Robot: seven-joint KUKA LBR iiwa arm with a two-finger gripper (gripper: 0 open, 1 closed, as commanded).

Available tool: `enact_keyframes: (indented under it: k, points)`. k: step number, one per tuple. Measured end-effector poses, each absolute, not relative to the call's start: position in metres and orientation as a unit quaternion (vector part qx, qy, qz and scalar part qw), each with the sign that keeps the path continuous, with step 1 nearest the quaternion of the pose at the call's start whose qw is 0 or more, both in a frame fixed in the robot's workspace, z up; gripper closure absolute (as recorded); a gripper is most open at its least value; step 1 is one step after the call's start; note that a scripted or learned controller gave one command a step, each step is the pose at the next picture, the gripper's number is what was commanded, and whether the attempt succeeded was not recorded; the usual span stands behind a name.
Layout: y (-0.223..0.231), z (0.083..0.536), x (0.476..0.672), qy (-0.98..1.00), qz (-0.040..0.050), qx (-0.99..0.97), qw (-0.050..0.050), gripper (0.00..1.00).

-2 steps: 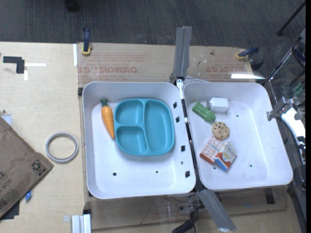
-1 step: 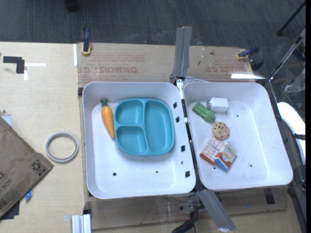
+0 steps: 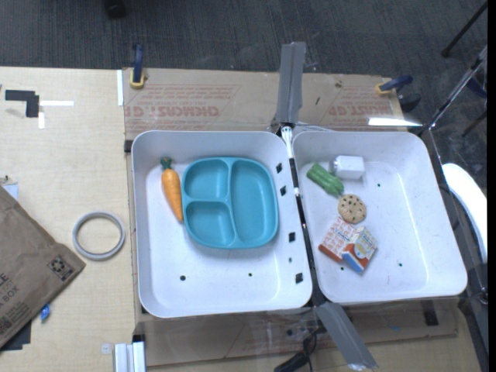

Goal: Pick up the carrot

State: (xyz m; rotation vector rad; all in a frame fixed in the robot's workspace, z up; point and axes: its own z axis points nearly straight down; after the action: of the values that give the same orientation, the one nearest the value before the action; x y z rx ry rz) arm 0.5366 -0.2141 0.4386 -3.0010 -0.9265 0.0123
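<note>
The carrot (image 3: 172, 190) lies by the left bin's (image 3: 155, 285) left wall, not picked up; the gripper's jaws I cannot tell

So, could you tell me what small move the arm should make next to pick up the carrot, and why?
Probably bring the arm across over the left bin and stop above the carrot. The carrot lies flat near that bin's left wall, beside the blue divided plate and seemingly just apart from it, with nothing on top, so a descent from straight above looks workable.
</note>
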Motion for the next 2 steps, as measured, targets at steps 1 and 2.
enact_keyframes:
  k: [1,2]
  points:
    - [-0.15,0.287,0.527,-0.534,0.003,-0.846,0.002,0.0]
    - [-0.037,0.267,0.51,-0.449,0.0038,-0.894,0.001,0.0]
